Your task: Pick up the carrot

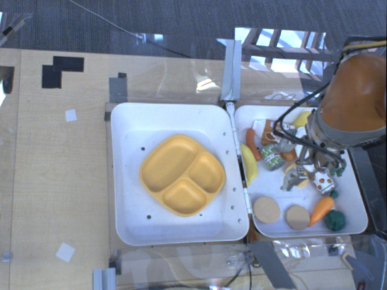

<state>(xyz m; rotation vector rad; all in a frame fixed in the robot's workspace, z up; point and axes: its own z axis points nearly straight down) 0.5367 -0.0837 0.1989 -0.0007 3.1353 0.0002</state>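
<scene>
Gripper [296, 179] hangs low over right bin [361, 222] amid toy food; finger spread cannot be told, nothing seen held. Carrot [321, 210] lies just right of and below gripper, apart from it, near bin's front wall. Long axis diagonal: orange tip toward 2 round biscuits [281, 212], green top [335, 220] toward the front right corner. Gripper probably poised for descent.

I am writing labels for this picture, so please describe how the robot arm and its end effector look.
The arm has a large rounded orange band with a grey ring beneath it. Black cables loop at its left side. The end effector is small, of grey metal.
</scene>
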